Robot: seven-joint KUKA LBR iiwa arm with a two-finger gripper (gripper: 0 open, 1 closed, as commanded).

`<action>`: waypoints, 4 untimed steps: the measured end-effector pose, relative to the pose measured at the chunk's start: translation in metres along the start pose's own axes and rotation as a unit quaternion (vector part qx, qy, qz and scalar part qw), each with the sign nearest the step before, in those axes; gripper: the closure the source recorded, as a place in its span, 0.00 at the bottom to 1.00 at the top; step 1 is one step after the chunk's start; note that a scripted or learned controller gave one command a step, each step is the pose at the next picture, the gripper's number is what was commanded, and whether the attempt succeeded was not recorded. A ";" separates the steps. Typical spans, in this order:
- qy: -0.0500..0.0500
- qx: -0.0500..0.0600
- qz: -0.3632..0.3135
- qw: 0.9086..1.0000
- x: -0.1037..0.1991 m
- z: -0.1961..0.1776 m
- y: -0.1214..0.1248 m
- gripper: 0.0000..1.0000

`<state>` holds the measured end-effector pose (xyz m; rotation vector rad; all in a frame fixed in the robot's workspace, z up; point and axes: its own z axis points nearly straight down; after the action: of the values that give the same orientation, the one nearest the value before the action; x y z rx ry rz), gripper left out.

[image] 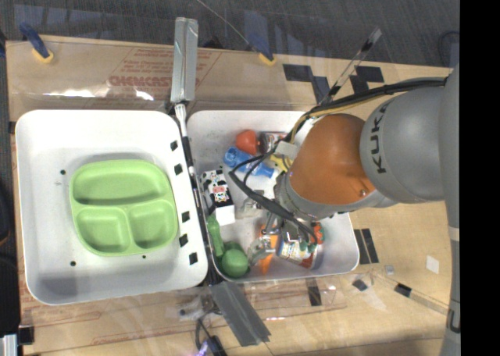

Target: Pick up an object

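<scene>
Your gripper [283, 231] was down among the right bin's [344, 249] clutter, its grasp impossible to tell, nothing visibly lifted yet.

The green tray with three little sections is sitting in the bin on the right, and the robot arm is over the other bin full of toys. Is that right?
Not quite. The camera view shows the green tray in the left bin, not the right. The arm reaches over the right bin, which is full of toys.
</scene>
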<state>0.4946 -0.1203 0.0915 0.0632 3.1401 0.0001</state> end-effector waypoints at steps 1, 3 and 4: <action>-0.002 0.000 -0.004 1.000 -0.003 -0.011 0.002 1.00; -0.003 0.003 -0.016 1.000 -0.052 -0.003 0.022 0.00; -0.001 0.001 -0.024 1.000 0.012 -0.001 0.002 0.00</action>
<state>0.4824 -0.1180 0.0924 -0.0116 3.1384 -0.0016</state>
